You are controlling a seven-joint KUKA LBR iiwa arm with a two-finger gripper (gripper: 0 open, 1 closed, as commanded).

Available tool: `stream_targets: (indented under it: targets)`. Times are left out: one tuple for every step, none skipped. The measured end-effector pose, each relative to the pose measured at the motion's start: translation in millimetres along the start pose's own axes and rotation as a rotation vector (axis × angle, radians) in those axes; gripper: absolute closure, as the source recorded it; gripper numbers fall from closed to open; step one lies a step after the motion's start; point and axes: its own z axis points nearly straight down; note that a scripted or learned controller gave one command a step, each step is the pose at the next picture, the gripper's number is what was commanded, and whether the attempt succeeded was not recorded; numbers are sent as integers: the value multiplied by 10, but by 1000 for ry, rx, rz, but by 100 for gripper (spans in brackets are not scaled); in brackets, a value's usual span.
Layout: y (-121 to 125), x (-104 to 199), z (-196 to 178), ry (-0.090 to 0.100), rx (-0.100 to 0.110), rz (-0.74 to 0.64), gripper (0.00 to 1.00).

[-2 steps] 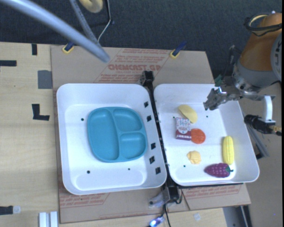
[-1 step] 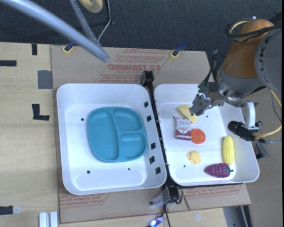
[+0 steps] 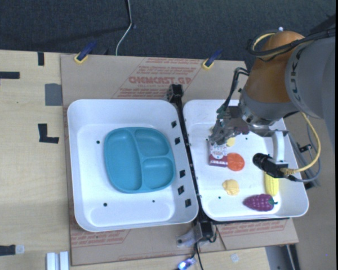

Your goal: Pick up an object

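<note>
On the counter (image 3: 22, 151) two shallow white plastic bins sit side by side on a sheet of brown cardboard (image 3: 152, 77). The left bin (image 3: 79, 117) holds a light blue plastic divided plate (image 3: 139, 159), lying flat near its middle. The grey arm with its orange band (image 3: 273, 66) reaches over the right bin (image 3: 200, 114), and the fingers (image 3: 219, 138) hang low near that bin's left side, just above a small red and white packet (image 3: 218, 156). How far the fingers are spread, and whether they grip anything, I cannot tell. Touching the packet's right side lies a round orange toy fruit (image 3: 235, 162). Toward the bin's near edge sits a small yellow lumpy toy (image 3: 231, 187), and by the near right corner a purple toy grape bunch (image 3: 259, 202). A yellow banana-shaped toy (image 3: 271, 184) lies along the right edge.
</note>
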Motion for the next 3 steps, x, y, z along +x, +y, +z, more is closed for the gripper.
stream_targets:
  targets:
    - [-149, 516, 57, 0, 1, 0, 100]
    - [-334, 1106, -78, 1, 0, -3, 100]
    - [-408, 1536, -131, 0, -2, -2, 100]
